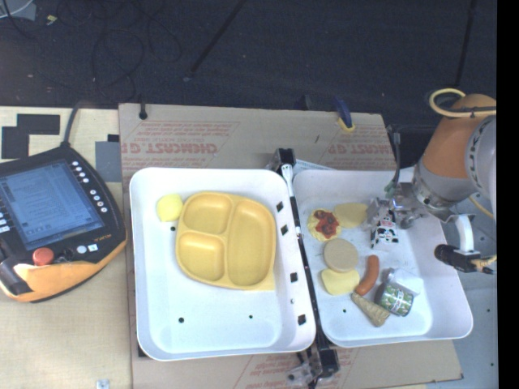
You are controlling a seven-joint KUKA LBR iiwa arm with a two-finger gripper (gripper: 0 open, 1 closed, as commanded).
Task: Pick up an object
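The right bin [438, 314] holds several toy foods: a red-topped piece [325, 224], a pale yellow piece [353, 213], a tan disc [340, 254], a yellow chunk [340, 281], an orange sausage [368, 274], a green can [396, 299] and a tan cone [371, 308]. A small black-and-white object [384, 235] lies just below my gripper [384, 215], which hangs low over the bin's upper middle. The arm's grey wrist and orange band [448, 152] reach in from the right.
The left bin [211, 318] holds a yellow divided plate [226, 238] and a small yellow ball [169, 207] at its upper left. A teach pendant [53, 217] lies left of the bins. A black divider [293, 241] runs between the bins.
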